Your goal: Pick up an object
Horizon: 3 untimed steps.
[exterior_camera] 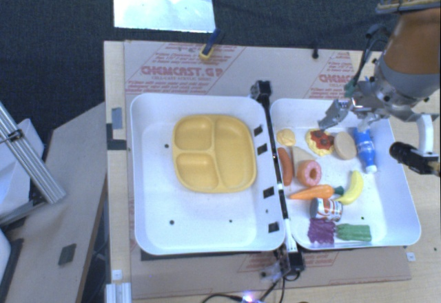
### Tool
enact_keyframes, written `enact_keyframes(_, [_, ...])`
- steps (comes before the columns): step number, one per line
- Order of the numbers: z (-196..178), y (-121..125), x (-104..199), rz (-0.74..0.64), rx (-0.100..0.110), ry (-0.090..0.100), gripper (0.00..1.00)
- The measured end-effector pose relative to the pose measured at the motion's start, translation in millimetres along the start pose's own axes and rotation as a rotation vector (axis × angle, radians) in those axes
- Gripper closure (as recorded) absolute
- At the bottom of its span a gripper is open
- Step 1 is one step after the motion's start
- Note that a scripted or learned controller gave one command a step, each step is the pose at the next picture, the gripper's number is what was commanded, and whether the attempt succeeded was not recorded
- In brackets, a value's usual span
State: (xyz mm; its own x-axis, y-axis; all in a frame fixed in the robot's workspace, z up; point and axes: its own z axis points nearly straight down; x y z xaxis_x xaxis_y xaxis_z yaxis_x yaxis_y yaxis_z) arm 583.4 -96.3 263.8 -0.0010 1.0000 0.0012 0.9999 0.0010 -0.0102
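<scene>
From my remote station, I watch the grey-and-orange arm (408, 54) reach in over the right-hand bin (406, 215), its pincer (335, 116) poised above the far corner of a crowded spread of toy food. I cannot tell how far the pincer is parted at this slant, and I see nothing caught in it. Just below its tip lies a small pizza slice (320, 141), with a bread roll (344, 146) touching its right side and a blue bottle (365, 149) beyond that. Nearer the divider sit a sausage (286, 165), a pink doughnut (309, 173) and a carrot (311, 192); a banana (354, 186), a tin can (326, 209), purple grapes (320, 231) and a green vegetable (353, 232) fill the near end. The left bin (155, 226) carries a yellow divided plate (212, 153), apparently kept apart as clear ground. I judge the pizza slice the likely target, since the pincer hangs closest to it; the crowding roll could foul a clean grip.
</scene>
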Motion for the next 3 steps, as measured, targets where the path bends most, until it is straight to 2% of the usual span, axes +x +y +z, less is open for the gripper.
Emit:
enact_keyframes(1, [-6.2,1.9,0.1,-0.002,-0.012,-0.001,0.0])
enact_keyframes(3, [80.8,-0.3,7.0,0.0,-0.007,0.0,0.0])
